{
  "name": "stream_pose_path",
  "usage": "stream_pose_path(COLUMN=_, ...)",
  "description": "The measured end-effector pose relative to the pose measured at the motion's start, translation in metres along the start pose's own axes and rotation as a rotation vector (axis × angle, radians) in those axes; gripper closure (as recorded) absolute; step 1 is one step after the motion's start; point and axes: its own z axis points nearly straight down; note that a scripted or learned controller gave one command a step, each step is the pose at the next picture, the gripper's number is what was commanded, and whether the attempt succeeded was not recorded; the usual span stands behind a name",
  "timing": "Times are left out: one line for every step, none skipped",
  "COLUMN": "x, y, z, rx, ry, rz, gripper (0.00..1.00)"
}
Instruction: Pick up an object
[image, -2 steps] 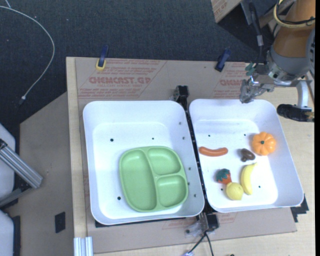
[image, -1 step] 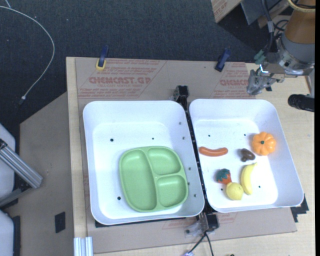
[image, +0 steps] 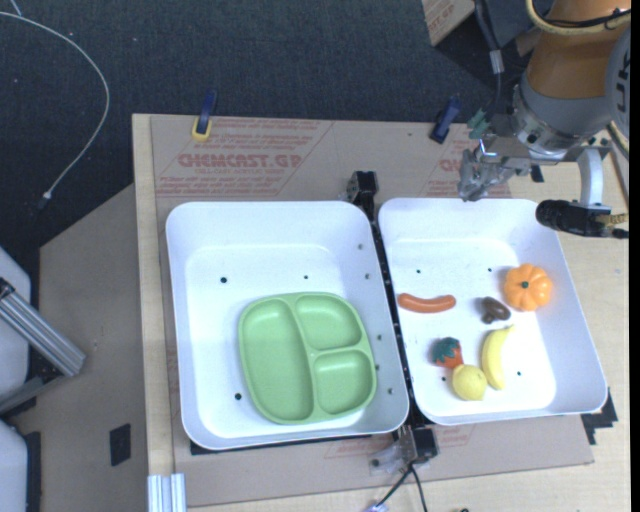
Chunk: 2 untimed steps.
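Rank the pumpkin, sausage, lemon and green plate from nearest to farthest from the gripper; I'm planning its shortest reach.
From the gripper:
1. Pumpkin, right bin, right side.
2. Sausage, right bin, left side.
3. Lemon, right bin, front.
4. Green plate, left bin.

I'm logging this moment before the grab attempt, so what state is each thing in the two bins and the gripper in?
gripper: above the right bin's far edge, carrying nothing.
green divided plate: flat in the left bin, compartments bare.
sausage: lying flat, untouched.
pumpkin: upright, stem up.
brown piece: lying beside the pumpkin.
banana: lying flat.
lemon: resting against the banana's near end.
strawberry: lying loose.
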Motion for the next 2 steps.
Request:
stream_pose_path(x=0.055, y=-0.006, z=0.004, rx=0.001, ry=0.0, rz=0.0, gripper=1.0)
stream_pose_path(x=0.106, y=-0.011, z=0.017, rx=0.002, ry=-0.001, rz=0.0, gripper=1.0)
